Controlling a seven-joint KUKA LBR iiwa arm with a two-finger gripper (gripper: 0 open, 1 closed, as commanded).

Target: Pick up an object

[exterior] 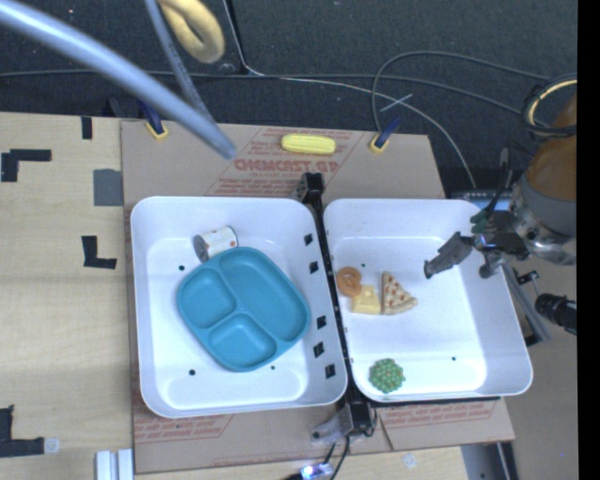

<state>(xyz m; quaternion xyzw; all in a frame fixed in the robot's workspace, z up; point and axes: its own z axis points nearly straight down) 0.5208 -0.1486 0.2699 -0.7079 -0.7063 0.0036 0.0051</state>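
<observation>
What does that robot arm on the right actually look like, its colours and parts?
The arm is rounded and grey, with an orange band above the wrist. Its end carries a dark, blocky gripper with thin black jaws and a small green spot. Dark cabling runs beside it.

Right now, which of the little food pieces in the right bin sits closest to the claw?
The pizza slice. It lies nearer the claw than the cheese wedge, pretzel or green broccoli.

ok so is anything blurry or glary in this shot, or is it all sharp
In the camera view the grey tube across the top left is smeared and out of focus, as is the yellow blob beside it; the white bins look bright but keep detail; the blue tray and pizza slice are fairly sharp.
</observation>
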